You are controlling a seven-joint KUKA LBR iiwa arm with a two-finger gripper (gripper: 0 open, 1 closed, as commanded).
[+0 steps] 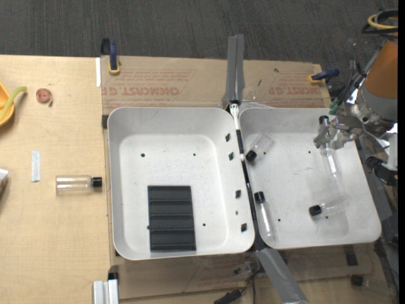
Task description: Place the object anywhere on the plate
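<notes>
The plate [171, 227], a black ribbed rectangle, lies flat in the front part of the left bin [126, 170]. My gripper [326, 138] hangs over the back right of the right bin [297, 170]. A clear vial [331, 164] slants down from between its fingers, with the top end hidden in the grip. The gripper and vial are far to the right of the plate, across the divider between the bins.
Three more clear vials with black caps lie in the right bin: one by the divider at the back [256, 149], one along the divider at the front [262, 215], one at front right [326, 209]. Another vial [77, 183] lies on the wooden bench to the left.
</notes>
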